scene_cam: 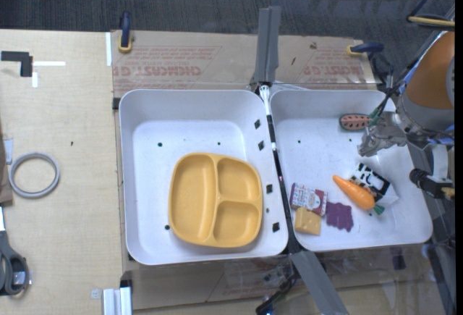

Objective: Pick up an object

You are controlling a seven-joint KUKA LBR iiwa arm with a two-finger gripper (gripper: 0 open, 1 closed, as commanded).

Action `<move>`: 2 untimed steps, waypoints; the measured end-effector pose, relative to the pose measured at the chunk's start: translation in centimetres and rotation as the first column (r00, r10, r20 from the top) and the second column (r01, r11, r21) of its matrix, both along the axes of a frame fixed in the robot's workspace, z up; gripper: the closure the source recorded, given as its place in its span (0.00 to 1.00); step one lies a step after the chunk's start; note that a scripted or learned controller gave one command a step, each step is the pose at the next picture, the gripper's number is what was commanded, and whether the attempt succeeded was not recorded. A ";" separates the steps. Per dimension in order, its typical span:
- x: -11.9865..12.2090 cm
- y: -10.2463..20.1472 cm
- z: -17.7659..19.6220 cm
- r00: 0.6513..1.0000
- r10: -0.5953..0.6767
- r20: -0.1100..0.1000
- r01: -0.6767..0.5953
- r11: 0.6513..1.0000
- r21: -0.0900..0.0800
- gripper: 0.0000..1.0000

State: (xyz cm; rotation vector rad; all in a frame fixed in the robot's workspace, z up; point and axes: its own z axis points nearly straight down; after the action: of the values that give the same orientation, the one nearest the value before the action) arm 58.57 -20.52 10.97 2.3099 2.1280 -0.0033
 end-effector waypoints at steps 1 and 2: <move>1.5 1.5 -1.8 0.942 0.337 0.001 -0.337 0.942 0.001 1.00; 1.5 1.5 -1.8 0.942 0.337 0.001 -0.337 0.942 0.001 0.00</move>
State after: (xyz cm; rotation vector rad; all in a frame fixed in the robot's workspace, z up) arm 60.03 -19.00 9.21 1.9128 2.4915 -0.0006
